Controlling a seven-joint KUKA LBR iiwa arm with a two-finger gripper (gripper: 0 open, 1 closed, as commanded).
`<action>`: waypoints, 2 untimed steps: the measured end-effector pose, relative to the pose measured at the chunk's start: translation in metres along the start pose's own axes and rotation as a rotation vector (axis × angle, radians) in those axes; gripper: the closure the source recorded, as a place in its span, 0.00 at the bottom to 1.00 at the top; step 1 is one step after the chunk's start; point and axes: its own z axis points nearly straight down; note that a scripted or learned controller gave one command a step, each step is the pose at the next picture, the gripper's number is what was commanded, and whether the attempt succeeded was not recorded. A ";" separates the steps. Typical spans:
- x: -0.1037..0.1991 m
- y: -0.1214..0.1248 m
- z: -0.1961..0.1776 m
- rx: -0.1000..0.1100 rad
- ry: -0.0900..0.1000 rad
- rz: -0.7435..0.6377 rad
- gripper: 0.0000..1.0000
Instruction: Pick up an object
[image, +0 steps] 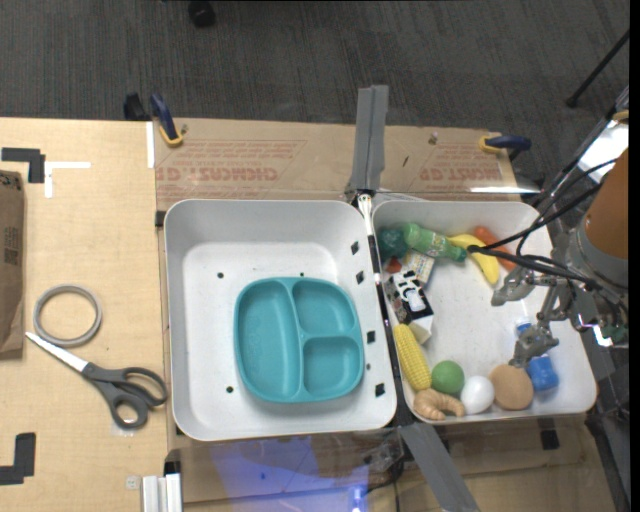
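Several small objects crowd the right bin (455, 290), and the gripper (530, 320) hangs over its right half, arm entering from the right edge. Two metal fingers (512, 285) show, spread apart with bare bin floor between them; nothing sits in the gap. Nearest candidates lie just below the fingers toward the bin's front wall: a blue block (541, 373) almost under the lower finger, a tan egg-shaped piece (512, 388) touching it, then a white ball (478, 393), a green ball (447, 376) and a peanut-shaped piece (437, 404) farther left. A toy corn cob (411, 356) lies along the divider, well left of the gripper; a banana (480, 257) and green bottle (430, 241) sit beyond it near the far wall. All look like light, rigid plastic, probably smooth and apt to squirt out of a pinch. Balls would likely roll; the blue block's flat faces seem the surest grip, taken across its short sides. Crowding against the wall leaves little finger room. The left bin holds a teal divided plate (298, 338).
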 end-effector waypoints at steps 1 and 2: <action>-0.065 -0.007 0.118 0.000 0.001 0.107 0.00; -0.164 -0.060 0.124 -0.001 -0.001 0.225 0.00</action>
